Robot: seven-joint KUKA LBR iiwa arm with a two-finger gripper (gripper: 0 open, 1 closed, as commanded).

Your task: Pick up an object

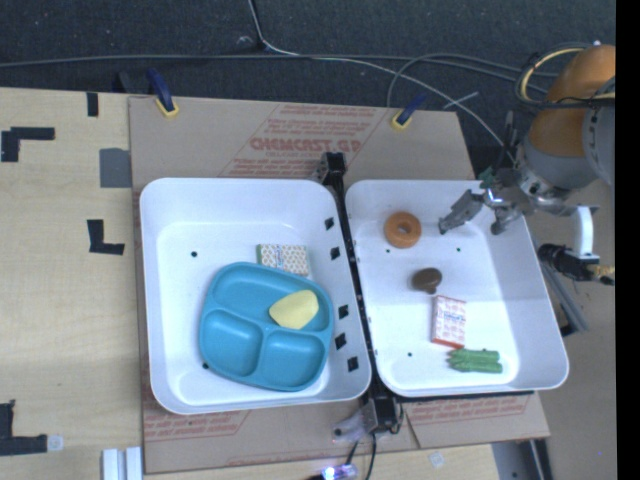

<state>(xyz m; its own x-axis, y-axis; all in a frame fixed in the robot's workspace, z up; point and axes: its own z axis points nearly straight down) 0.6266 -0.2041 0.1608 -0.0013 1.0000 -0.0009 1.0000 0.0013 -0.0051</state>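
Note:
In the right bin (520, 298) lie a brown donut (403, 229), a small dark brown lump (427, 280), a red-and-white packet (449, 320) and a green toy (474, 360). My gripper (474, 213) hangs over the bin's far right corner, to the right of the donut, open with nothing between its fingers. The left bin (170, 268) holds a blue divided plate (245, 343) with a yellow piece (294, 309) lying on it, and a small patterned block (283, 257) just behind the plate.
The bins sit on a cardboard sheet (300, 138) held by clamps (160, 96) at the back. Cables (400, 68) run across the dark area behind the bench. The arm's grey body (560, 148) stands at the right edge.

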